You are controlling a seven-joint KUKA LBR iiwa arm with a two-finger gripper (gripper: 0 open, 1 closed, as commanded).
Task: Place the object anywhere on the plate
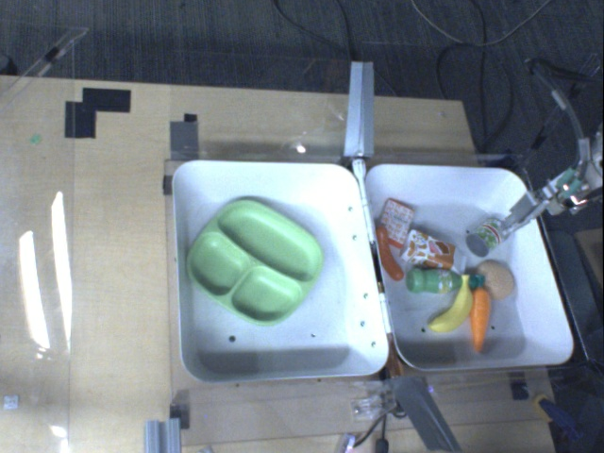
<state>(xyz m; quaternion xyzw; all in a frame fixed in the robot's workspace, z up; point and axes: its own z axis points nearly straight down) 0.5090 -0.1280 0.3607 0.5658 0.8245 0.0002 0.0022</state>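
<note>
A green three-compartment plate [255, 260] lies in the left white bin [193, 352]. The right bin [557, 343] holds several toy foods: a red packet [397, 219], a small carton [429, 249], a green bottle [434, 281], a banana [454, 311], a carrot [479, 317] and a brown round piece [495, 279]. My gripper [485, 238] reaches in from the right on a thin grey wrist. It hangs over the right bin's upper right part, above and right of the pile. Its tip looks grey and greenish and is too small to read.
A metal divider post [360, 111] stands between the bins at the back. Cables [453, 12] trail over the dark floor behind the bench. The wooden bench top [85, 253] stretches to the left of the bins.
</note>
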